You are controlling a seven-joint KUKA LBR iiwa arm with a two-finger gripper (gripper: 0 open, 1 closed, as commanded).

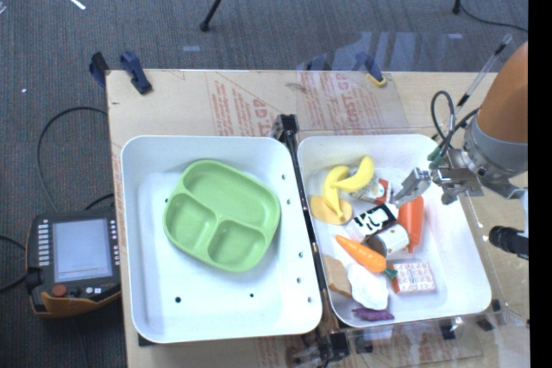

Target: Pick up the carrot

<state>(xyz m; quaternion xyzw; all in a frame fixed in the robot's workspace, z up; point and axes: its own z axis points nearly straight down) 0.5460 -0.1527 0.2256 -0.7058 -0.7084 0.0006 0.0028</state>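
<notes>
The right-hand white bin (470,267) holds the clutter, and two orange, carrot-like pieces lie in it. One carrot (361,253) lies near the middle of the bin, its long axis running from about 10 o'clock at the thin tip to 4 o'clock at the thicker end, where a bit of green shows. The other orange piece (414,222) stands nearly along the 12-to-6 line, just right of a black-and-white can (379,222) and directly below the end effector (420,182).

The end effector hangs over the upper right part of that bin, reaching in from 3 o'clock. Nothing sits between its fingers; whether they stand wide or narrow I cannot tell from this slant, as the metal parts blur together.

From the end effector, the upright orange piece lies at about 6 o'clock, very near, its top end almost under the fingers. The slanted carrot lies at about 7 to 8 o'clock, farther off, beyond the can. The nearer piece looks the likelier target, and the coming move would then be mostly a short descent, with the fingers closing across the 9-to-3 line to span its narrow width.

The can touches or nearly touches that piece on its 9 o'clock side, so one finger has little room there. Bananas (347,185) lie at 9 o'clock from the end effector, apart from it. A green divided plate (222,216) rests in the left bin (138,185), well away at 9 o'clock on the tabletop (224,99).
</notes>
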